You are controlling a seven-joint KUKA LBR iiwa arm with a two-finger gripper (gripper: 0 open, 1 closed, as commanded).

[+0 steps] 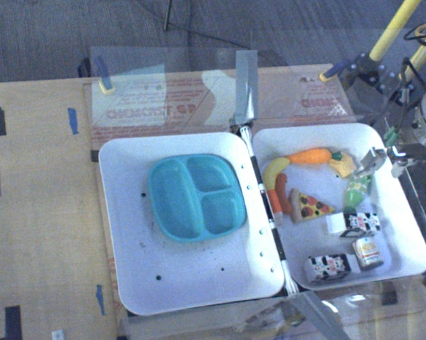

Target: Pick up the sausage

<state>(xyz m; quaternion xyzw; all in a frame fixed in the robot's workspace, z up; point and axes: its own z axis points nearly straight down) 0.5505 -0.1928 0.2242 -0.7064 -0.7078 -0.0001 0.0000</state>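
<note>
We log the scene from the fixed overhead view. Two white bins sit side by side on the surface [40,216]. The left bin [134,282] carries a teal divided plate [197,196]. The right bin [410,245] holds the toy food.

The sausage [280,190] is the reddish-orange piece lying near the right bin's left wall, close to the divider between the bins. It lies just below and beside the banana [273,170], touching or nearly touching it; the pizza slice [309,206] is just to its right. Its long axis runs roughly top to bottom in the view, tilted slightly, so about parallel to the divider.

The end effector [379,157] is at the right bin's upper right, over the bin's far-right part near the green item [357,189] and the yellow piece [343,166] beside the carrot [311,156]. We cannot tell how far its fingers are parted, as the metal parts blur together there. Nothing is visibly held.

Key relation: the sausage lies to the view's left of the end effector and slightly lower, well apart, across most of the bin's width, with the carrot and pizza slice between. Our judgement: the pick has not begun. The approach likely needs the fingers to close across the short axis, and the banana's closeness and the nearby wall leave little room on that side.
</note>
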